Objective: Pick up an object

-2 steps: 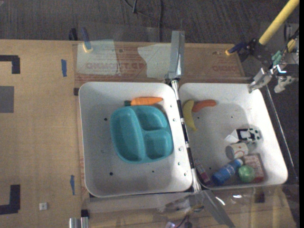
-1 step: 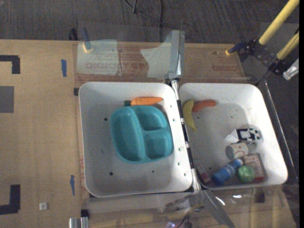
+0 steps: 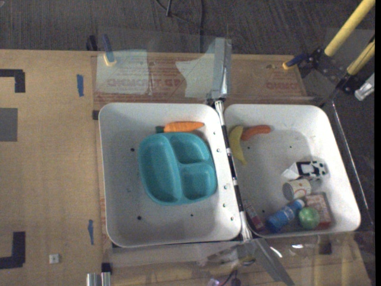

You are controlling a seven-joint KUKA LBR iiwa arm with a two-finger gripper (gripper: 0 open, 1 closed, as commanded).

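Just above the teal divided tray we see an orange carrot; the pincer's state we cannot tell.

Teal tray, orange carrot, yellow banana, white bins.

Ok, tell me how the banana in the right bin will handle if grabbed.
The banana looks like smooth plastic, so probably light, stiff and a bit slippery. Its curve may make it pivot when pushed. It lies against the bin wall, likely hampering a grasp.
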